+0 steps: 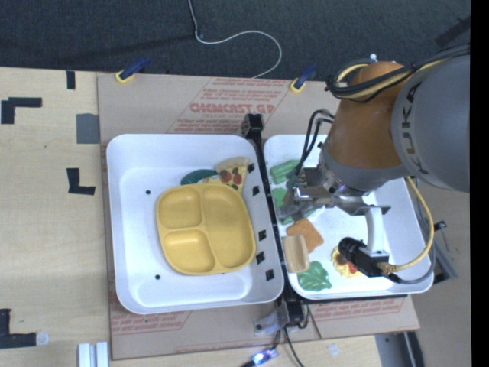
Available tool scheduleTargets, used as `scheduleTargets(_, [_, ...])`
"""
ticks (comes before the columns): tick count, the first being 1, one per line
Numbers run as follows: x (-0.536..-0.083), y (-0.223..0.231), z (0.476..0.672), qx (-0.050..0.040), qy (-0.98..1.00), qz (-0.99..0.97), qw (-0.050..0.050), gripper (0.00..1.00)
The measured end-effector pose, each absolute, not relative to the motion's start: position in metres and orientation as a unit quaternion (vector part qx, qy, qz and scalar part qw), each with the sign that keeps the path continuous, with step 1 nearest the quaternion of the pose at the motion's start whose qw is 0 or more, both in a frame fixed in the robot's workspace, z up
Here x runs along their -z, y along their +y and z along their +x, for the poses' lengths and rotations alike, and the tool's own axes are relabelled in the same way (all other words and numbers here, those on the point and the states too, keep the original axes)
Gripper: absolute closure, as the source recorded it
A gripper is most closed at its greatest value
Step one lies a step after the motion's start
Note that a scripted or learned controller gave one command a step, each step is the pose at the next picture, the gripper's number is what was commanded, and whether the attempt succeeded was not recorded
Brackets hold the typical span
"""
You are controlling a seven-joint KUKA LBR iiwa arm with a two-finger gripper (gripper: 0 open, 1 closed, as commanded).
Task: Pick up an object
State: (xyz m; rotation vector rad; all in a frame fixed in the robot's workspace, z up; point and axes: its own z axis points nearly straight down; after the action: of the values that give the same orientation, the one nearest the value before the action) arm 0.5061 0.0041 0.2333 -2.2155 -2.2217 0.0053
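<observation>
A lot is hidden here tbh. The pincer [294, 197] is seen low over the left part of the right shallow white bin [405, 205], but it's tucked under the bulky grey-and-orange arm [382, 128], so whether it is wide, narrow or holding anything cannot be told. A pale green leafy toy piece [284, 170] is half covered just above it, and more green bits beside the bin wall are too blurred to be named.

The pickable stuff is found in the right bin: an orange wedge-shaped toy piece [305, 230] just below the pincer, a tan bread-like block [295, 252] touching it, a green leafy toy piece [314, 280] at the near edge, and a small red-and-yellow toy [344, 264] partly covered by a black cable part.

In the left white bin [130, 205] a yellow divided plastic plate [205, 228] is laid flat. A slice of toy pizza [236, 171] and a dark teal item [199, 177] are poking out from behind its far rim, mostly hidden.

Both bins are set on a brown cardboard sheet [229, 109] with red print, on a light wood bench [46, 205] marked with black tape. Dark carpet [92, 21] is seen beyond, with a thin white cable [237, 38] looped on it.
</observation>
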Motion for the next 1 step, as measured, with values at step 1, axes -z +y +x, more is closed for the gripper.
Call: scheduleTargets(1, [-0.2266,-0.0005,0.4957,-0.0018,-0.707,-0.707,0.001,1.00])
